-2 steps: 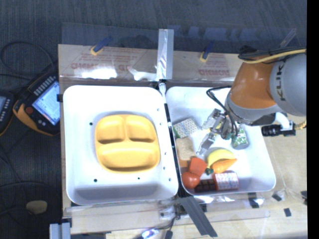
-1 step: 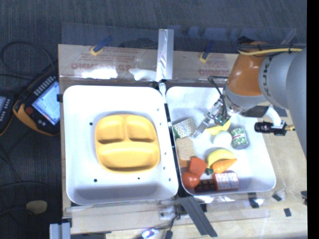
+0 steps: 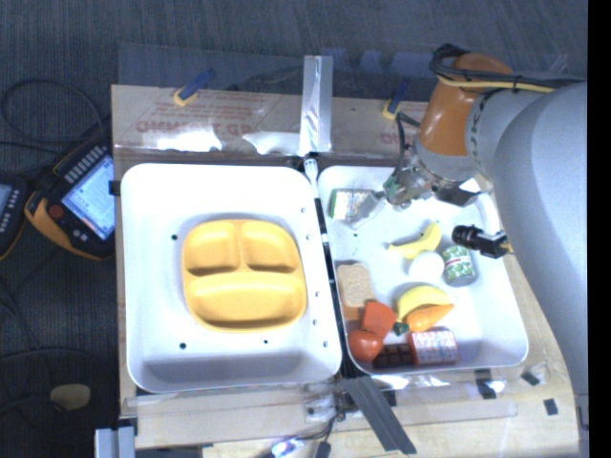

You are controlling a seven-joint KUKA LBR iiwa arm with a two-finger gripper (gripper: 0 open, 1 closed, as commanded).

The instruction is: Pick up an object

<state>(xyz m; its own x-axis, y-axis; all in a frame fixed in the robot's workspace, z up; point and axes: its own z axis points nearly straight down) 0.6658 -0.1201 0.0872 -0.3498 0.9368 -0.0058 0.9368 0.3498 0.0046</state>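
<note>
Gripper (image 3: 399, 191) low in the right bin (image 3: 506, 337) — finger state: cannot tell

The green-labelled packet (image 3: 349, 204) lies just left of it — best to centre over the packet before closing, clear of the bin's wall

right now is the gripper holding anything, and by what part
It cannot be told. The gripper hangs at the back of the right bin, right beside a small green-and-white packet, but no object shows clearly between its fingers.

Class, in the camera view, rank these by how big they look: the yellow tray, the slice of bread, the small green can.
1. Yellow tray
2. Slice of bread
3. Small green can
</note>
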